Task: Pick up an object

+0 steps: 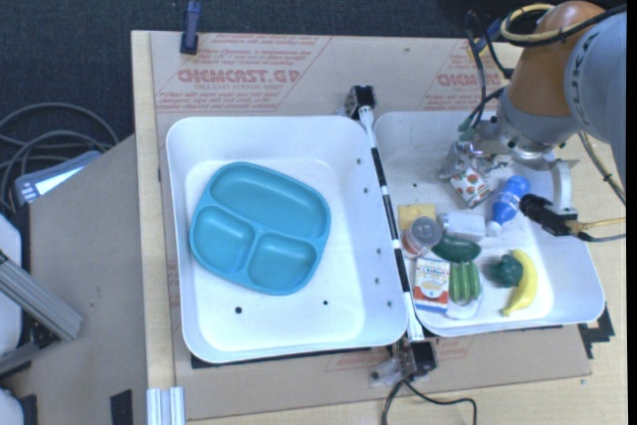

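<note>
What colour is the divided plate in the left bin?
Light blue, a turquoise shade; the divided plate shows clearly in the camera view, in the left bin.

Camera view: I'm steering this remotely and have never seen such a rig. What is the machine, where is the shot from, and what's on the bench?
One camera looks down at a slant on a bench with two shallow white bins. The grey arm with an orange band reaches in from the right; its tool hangs low over the right bin, above a small red and white packet. Whether it grips anything I cannot tell. That bin also holds a blue bottle, a banana, a can and green toy vegetables. The left bin holds a blue divided plate.
</note>
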`<state>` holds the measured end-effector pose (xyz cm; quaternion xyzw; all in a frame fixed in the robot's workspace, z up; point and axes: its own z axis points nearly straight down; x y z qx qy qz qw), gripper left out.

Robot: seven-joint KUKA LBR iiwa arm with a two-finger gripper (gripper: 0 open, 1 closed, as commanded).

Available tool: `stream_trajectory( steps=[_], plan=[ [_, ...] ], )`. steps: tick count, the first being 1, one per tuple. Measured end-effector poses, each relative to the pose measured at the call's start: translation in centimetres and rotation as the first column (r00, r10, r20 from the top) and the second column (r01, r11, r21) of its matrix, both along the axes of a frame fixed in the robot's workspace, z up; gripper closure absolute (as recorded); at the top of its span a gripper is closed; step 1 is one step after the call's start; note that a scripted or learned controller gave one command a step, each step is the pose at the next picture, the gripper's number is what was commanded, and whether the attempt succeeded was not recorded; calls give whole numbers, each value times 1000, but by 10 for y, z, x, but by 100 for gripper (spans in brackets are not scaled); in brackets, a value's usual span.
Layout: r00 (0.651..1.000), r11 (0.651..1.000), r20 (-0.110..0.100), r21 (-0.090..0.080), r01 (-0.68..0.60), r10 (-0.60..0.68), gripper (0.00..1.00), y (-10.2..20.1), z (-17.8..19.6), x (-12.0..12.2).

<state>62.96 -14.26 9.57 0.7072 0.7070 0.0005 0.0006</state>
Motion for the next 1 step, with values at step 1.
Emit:
stream_trajectory(
  steps=[1],
  plan=[
    [1000,1000,2,1,-2,2,100,87,90,35]
  ],
)
